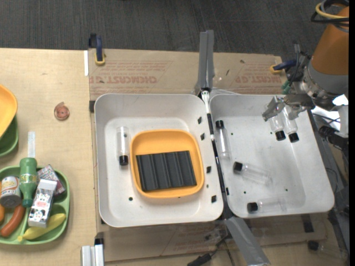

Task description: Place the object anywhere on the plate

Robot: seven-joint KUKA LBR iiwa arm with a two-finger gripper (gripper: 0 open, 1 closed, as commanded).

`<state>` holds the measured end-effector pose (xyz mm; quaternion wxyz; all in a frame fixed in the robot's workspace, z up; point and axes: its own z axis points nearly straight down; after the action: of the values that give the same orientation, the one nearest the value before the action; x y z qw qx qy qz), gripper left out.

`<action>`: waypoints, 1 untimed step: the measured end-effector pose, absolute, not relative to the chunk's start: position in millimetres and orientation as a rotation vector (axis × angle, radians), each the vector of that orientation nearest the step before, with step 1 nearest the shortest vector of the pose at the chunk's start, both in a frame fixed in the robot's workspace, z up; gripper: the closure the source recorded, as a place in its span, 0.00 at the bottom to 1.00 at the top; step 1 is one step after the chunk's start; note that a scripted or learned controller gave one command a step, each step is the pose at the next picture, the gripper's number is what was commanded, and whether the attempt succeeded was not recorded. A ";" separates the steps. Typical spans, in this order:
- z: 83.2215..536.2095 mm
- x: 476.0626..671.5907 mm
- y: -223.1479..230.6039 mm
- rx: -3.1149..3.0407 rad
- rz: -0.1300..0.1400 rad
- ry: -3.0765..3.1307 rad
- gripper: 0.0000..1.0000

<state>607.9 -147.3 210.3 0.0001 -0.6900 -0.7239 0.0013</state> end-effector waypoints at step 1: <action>214.0 627.8 -136.4 -2.002 0.002 -2.423 1.00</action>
<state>627.8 -136.4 214.0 -0.0006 -0.6369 -0.7710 0.0007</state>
